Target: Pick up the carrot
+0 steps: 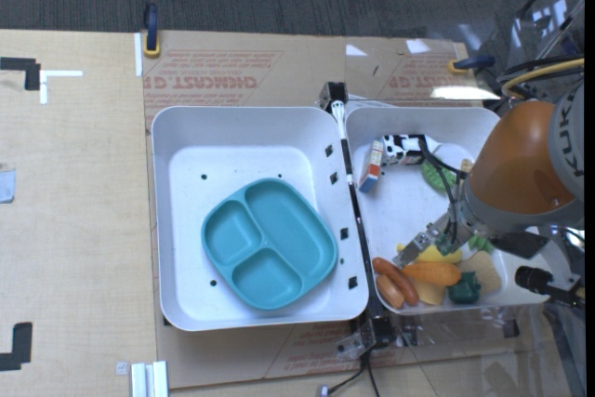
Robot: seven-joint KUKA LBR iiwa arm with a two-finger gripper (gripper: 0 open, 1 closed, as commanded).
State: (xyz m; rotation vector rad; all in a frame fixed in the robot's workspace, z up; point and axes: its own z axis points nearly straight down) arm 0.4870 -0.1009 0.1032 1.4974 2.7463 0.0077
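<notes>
1. The carrot lay in the right bin — near its front wall, beside a hot dog
2. The gripper hovered just above the carrot — its grip state could not be told

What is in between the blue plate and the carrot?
From above, the two bins' touching walls lie between the blue plate and the carrot. Then comes a reddish sausage-like toy, just left of the carrot.
</notes>
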